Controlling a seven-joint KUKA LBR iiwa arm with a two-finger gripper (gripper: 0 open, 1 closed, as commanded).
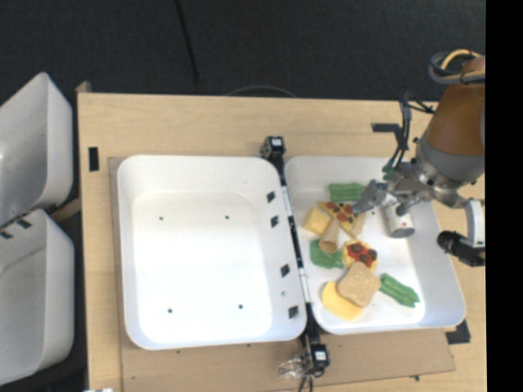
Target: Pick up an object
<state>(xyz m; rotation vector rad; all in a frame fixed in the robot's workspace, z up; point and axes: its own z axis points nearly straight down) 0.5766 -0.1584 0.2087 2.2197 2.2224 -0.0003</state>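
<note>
Several toy foods heaped lower right in the right bin (433, 296): yellow disc (337, 303), bread slice (358, 285), green pod (400, 290), then pizza slice (343, 213) and green piece (345, 191) higher up. Above those, claw (384, 198) spread, pinching nothing. Left bin (131, 243) alongside. Likely risk: crowded pile, fingers snagging two pieces or slipping off.

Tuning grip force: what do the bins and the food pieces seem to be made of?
Bins: apparently moulded plastic, white and smooth, with rounded rims. Food pieces, such as the bread slice and green pod: probably toy plastic or foam, judging by flat saturated colours; too small to be sure.
</note>
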